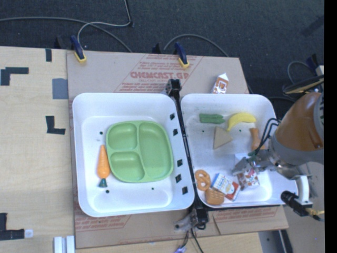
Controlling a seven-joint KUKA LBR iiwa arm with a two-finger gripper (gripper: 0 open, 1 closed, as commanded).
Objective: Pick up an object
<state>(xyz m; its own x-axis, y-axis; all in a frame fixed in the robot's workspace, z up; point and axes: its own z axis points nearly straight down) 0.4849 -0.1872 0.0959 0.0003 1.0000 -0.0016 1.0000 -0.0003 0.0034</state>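
- The left bin (84, 141) holds a green divided plate (139, 151) lying flat near its middle.
- A toy carrot (103, 163) lies just left of the plate, its orange tip toward the far side and its dark green stub toward the near side.
- A black divider (181, 141) runs between the two bins, where their rims meet.
- A small red-and-white carton (221, 83) stands on the cardboard sheet (152, 73) beyond the right bin, outside it.
- The right bin (263, 105) carries the clutter. Along its far side sit a green pod-shaped piece (211, 118) and, just right of it, a yellow banana (241, 120).
- A tan wedge (221, 137) lies below those two, near the bin's middle, with a slim orange stick (255, 137) to its right.
- At the near edge — a pretzel (202, 179), a brown cookie-like piece (214, 196) and a small blue-and-white packet (221, 183) are bunched together, touching or nearly so.
- The gripper (247, 167) reaches in low over the right bin's near right part, directly above a red-and-white packet (247, 181); how wide the tool stands I cannot tell — the metal parts blur into the packet.
- The grey arm with its orange band (297, 125) fills the right edge.
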